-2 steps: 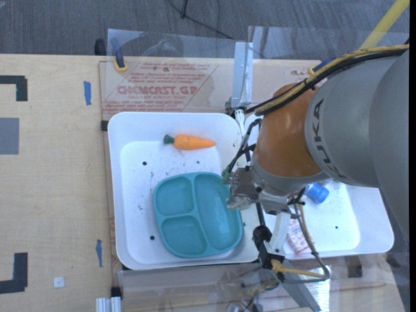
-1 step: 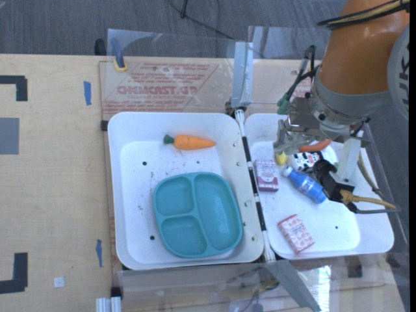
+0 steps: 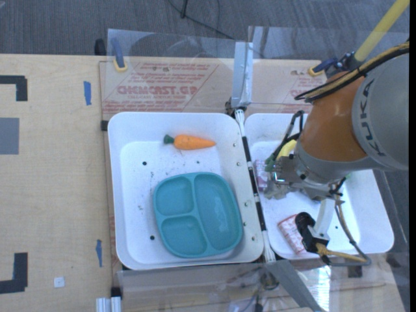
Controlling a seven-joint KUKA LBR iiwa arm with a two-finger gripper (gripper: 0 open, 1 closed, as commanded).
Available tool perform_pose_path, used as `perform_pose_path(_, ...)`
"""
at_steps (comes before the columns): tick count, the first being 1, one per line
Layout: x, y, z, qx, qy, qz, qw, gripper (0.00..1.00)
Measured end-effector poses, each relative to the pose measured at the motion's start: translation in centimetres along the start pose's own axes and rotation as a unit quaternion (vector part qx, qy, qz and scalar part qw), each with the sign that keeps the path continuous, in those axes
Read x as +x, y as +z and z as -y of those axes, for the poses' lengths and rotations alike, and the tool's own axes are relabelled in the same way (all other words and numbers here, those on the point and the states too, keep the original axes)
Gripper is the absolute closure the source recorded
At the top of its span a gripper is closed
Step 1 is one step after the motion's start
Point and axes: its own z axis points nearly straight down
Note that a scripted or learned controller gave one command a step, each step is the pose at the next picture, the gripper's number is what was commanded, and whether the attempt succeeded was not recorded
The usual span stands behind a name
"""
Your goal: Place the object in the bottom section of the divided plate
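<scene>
A teal divided plate (image 3: 195, 213) with three sections lies in the left bin (image 3: 127, 148), toward its front. An orange toy carrot (image 3: 190, 142) with a green tip rests behind the plate, near the bin's back wall. My gripper (image 3: 274, 179) is down in the right bin (image 3: 380, 229), close to its left wall, under the orange and grey wrist. A yellow object (image 3: 286, 150) peeks out just behind the wrist, and a pale pinkish packet (image 3: 260, 171) lies by the gripper's left side. The wrist hides whatever lies directly under the gripper.
A red and white packet (image 3: 289, 233) lies near the front of the right bin. A raised divider wall (image 3: 250, 174) separates the two bins. Dark specks dot the left bin's floor around the plate. Wooden bench lies to the left.
</scene>
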Motion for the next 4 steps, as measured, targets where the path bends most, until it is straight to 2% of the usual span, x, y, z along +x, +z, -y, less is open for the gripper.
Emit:
perform_pose_path(1,6.0,2.7,-3.4,-0.008,0.032,0.009,0.9994,1.0)
perform_pose_path(2,5.5,1.8,-3.5,-0.008,0.035,0.012,0.9993,1.0)
perform_pose_path(3,13.2,-2.2,1.6,0.0,0.088,0.0,0.9961,1.0)
perform_pose_path(4,13.2,-2.2,1.6,0.0,0.088,0.0,0.9962,0.0)
